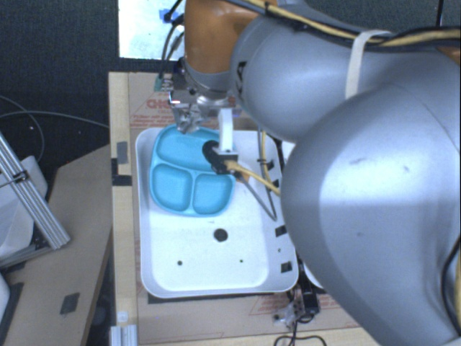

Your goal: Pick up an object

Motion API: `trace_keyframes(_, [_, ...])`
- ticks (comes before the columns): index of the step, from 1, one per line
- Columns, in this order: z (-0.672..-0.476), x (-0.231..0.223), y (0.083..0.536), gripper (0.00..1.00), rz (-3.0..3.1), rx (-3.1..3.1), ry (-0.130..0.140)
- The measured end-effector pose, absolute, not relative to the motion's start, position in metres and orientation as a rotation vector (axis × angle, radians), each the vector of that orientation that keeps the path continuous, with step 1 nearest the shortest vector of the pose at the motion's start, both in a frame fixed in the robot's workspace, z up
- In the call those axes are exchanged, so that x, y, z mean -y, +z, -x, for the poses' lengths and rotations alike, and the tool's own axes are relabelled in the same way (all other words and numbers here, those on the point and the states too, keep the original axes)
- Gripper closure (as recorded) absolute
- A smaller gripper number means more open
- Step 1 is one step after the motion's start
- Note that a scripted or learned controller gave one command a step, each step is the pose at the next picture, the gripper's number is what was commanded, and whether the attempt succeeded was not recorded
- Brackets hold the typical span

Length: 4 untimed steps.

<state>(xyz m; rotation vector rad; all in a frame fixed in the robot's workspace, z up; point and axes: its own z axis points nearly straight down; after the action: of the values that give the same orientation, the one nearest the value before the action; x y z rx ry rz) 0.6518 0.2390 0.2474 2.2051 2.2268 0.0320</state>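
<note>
Blue plastic tray point(189, 180), three compartments, lies at the far end of the left bin point(209, 272). Looks light, stiff and slick, so I'd take its raised rim. My hand point(186, 125) hovers at its far edge; grip state I cannot tell.

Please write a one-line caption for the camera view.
Gripper poised over blue divided plate in white bin.

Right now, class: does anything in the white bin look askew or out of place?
The blue divided plate sits crowded into the far corner of the white bin, turned at a slant to its walls. The tool hangs at the plate's far edge. Nothing looks spilled or broken.
</note>
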Motion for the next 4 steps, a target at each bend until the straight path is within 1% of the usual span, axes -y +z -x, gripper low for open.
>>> trace_keyframes(1, [-0.638, -0.179, 0.115, 1.00, -2.227, -2.218, -0.010])
trace_keyframes(2, [-0.670, -0.174, 0.085, 1.00, -2.217, -2.224, 0.006])
trace_keyframes(3, [-0.672, -0.147, 0.265, 1.00, -2.213, -2.213, 0.028])
trace_keyframes(4, [-0.647, -0.178, 0.226, 1.00, -2.216, -2.229, 0.001])
